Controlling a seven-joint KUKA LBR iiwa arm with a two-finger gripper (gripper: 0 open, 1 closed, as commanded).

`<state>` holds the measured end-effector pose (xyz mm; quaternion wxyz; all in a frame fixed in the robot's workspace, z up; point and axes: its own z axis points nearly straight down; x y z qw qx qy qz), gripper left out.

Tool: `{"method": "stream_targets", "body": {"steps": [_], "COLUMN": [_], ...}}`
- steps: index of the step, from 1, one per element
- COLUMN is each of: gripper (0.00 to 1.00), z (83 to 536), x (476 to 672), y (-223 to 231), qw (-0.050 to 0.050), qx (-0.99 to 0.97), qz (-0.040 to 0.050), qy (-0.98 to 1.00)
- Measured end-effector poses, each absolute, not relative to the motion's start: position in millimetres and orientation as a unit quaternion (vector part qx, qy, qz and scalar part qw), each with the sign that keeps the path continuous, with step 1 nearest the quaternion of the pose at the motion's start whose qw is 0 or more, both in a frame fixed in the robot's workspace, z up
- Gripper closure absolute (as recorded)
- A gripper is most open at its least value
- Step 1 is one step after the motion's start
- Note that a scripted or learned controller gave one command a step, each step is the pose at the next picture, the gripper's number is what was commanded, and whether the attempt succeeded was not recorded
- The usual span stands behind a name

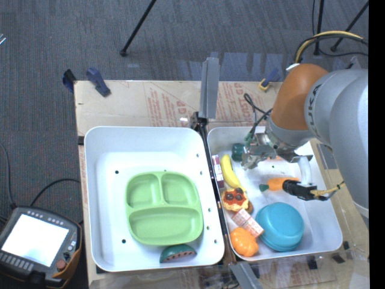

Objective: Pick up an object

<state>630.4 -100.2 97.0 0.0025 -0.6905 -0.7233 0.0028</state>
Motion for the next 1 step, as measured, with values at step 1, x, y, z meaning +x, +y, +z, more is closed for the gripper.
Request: {"method": "stream_targets", "body": {"steps": [1], "gripper": [1.00], "z": [258.8], "x": [621.7], "y": [11.4], "qw": [0.000], "qx": [-0.795], "qz": [-0.0011], "qy": [-0.606]}}
